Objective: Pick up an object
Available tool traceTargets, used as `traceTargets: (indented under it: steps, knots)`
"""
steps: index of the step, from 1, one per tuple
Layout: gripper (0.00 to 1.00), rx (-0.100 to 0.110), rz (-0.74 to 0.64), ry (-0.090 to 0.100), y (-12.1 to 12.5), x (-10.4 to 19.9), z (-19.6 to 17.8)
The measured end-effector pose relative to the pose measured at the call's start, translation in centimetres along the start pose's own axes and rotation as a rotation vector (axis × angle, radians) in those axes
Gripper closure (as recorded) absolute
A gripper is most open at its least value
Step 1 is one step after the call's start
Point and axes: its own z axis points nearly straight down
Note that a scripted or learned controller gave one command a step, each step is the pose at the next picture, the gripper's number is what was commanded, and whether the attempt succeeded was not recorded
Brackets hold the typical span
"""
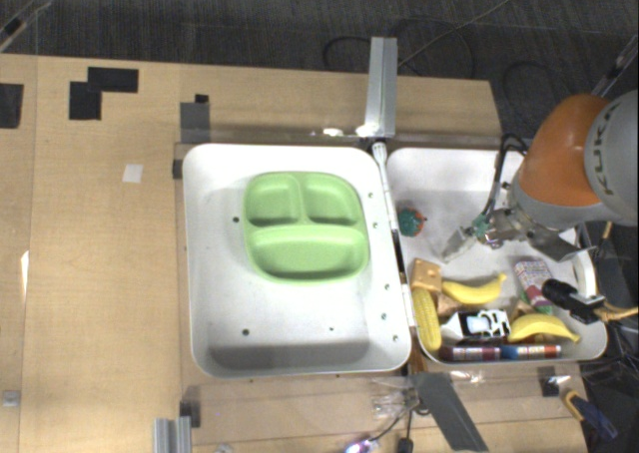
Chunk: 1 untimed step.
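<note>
1. Claw (477, 233) hangs low over the right bin (449, 177); whether it's open or closed, can't tell.
2. Just below it, a banana (473, 289) lies among clutter.
3. Left bin (215, 271) carries a green tray (304, 224).

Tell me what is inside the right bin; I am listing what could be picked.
The right bin holds two bananas, a corn cob, markers, a black-and-white toy and a small green-red item. The arm covers part of its right side.
</note>
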Motion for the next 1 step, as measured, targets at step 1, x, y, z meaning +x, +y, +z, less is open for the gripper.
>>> traceTargets:
  steps: [1]
  knots:
    - [0.00, -0.007, -0.006, -0.003, -7.38, 0.82, -0.19]
